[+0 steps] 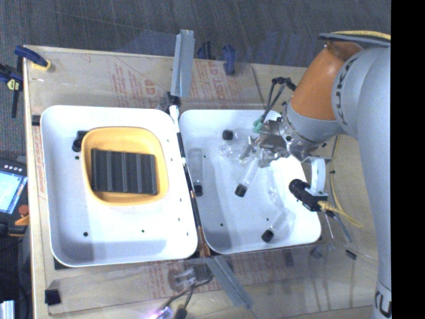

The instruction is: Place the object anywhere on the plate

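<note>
Pincer [255,153] amid right bin [206,234] clutter

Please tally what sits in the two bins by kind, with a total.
White bins: 2 (left, right)
Yellow plate with a dark ridged centre: 1
Clear tubes with black caps: 3 (caps at)
Total: 6

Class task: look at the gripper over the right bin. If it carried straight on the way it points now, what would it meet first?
Probably the clear tube with a black cap lying just below the gripper on the right bin; depth is hard to judge.
</note>
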